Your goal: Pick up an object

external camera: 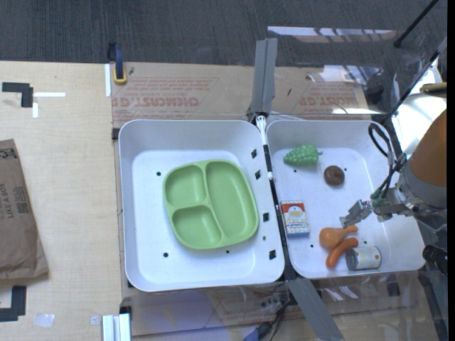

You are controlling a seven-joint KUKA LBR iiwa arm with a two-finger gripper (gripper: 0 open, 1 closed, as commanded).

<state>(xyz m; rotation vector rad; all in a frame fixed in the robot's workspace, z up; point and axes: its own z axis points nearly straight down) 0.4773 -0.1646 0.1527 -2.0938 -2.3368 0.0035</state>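
Two shallow white bins sit side by side on a pale wooden desk (64, 261), with dark carpet (178, 13) beyond its far edge and a sheet of printed cardboard (185, 94) under the bins' far side. At the desk's left edge lies a brown paper bag (18, 212).

The left bin (142, 261) holds a green divided plate (211, 204), its single long compartment toward 3 o'clock and its two smaller ones toward 9 o'clock.

In the right bin (313, 261), a small printed box (295, 218) lies just beside the wall shared with the left bin, its long axis running 12 to 6 o'clock. At about 12 o'clock from the box is a knobbly green toy (302, 155), long axis running roughly 9 to 3 o'clock. A round brown ball (334, 175) rests near it, toward 4 o'clock. An orange toy (338, 241) lies at the near side, one part pointing toward 1 o'clock and a second toward 7 o'clock. Touching it at 3 o'clock is a small can (365, 257) on its side, axis running about 9 to 3 o'clock.

The gripper (353, 215) reaches in from 3 o'clock, just above the orange toy; I cannot tell whether it is open or closed, and nothing shows in its grasp.
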